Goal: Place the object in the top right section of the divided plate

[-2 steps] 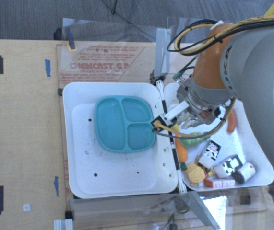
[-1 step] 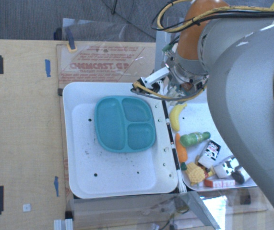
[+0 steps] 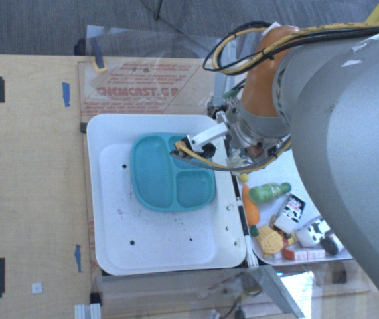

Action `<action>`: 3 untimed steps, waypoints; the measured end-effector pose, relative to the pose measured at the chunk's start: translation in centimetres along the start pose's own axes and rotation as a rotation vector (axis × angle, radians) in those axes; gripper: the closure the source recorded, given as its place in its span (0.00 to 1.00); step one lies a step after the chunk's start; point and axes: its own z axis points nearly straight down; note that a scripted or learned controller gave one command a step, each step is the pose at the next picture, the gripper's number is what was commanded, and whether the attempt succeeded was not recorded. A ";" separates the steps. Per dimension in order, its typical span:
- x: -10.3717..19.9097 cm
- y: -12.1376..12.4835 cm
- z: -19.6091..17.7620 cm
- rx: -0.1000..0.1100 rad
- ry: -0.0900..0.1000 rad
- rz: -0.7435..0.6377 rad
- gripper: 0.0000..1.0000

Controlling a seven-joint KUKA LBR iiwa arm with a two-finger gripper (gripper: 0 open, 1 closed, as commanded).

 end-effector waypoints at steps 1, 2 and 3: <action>-4.9 -5.6 0.1 -0.001 0.000 -0.037 1.00; -5.9 0.5 -10.4 -0.002 0.002 0.059 1.00; -9.0 -4.8 -6.2 0.000 -0.001 -0.265 1.00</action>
